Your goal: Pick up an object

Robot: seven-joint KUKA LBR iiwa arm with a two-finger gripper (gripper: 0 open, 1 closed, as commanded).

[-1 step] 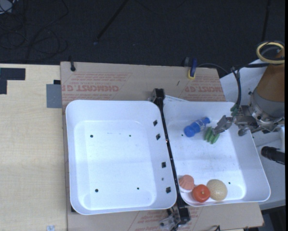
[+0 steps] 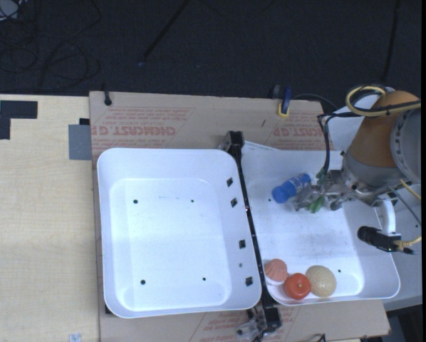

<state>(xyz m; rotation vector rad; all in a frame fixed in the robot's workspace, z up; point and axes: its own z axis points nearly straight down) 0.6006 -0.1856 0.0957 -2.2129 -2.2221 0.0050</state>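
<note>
I see the arm (image 2: 384, 137) reaching in from the right over the right bin (image 2: 380, 283), with the claw (image 2: 314, 194) low near the bin's far end. Its state I cannot tell; the tip is a cluttered blur. A blue object (image 2: 289, 188) lies just beside the claw on its left, possibly touching it. At the bin's near edge three things sit in a row: a pink ball (image 2: 276, 269), a red ball (image 2: 297, 286) and a tan ball (image 2: 321, 281), well apart from the claw. The left bin (image 2: 106, 191) sits alongside on the counter (image 2: 35, 226).
</note>
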